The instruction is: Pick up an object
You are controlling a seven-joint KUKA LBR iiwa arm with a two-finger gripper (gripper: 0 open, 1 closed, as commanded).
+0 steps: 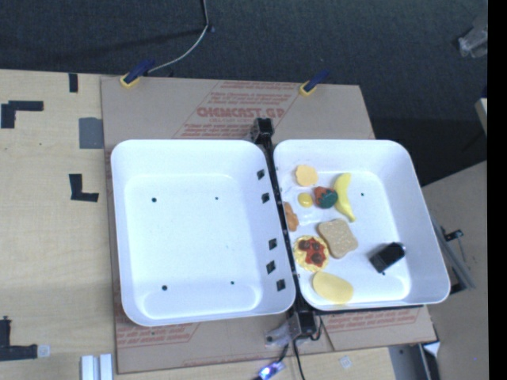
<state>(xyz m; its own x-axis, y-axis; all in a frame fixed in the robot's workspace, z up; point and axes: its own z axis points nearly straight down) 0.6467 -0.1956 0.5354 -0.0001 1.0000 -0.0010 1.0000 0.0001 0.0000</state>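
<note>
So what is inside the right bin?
In the right bin: a banana, toast, a black block and other small food toys. Anything beneath them is hidden.

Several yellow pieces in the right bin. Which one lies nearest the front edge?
The yellow oval piece at the near end of the right bin, below the pizza-like piece. The banana and small round yellow piece lie farther back.

counter (47, 212): tan, with black marks
on it: cardboard sheet (238, 109)
on sheet: 2 white bins (127, 212), touching
</note>
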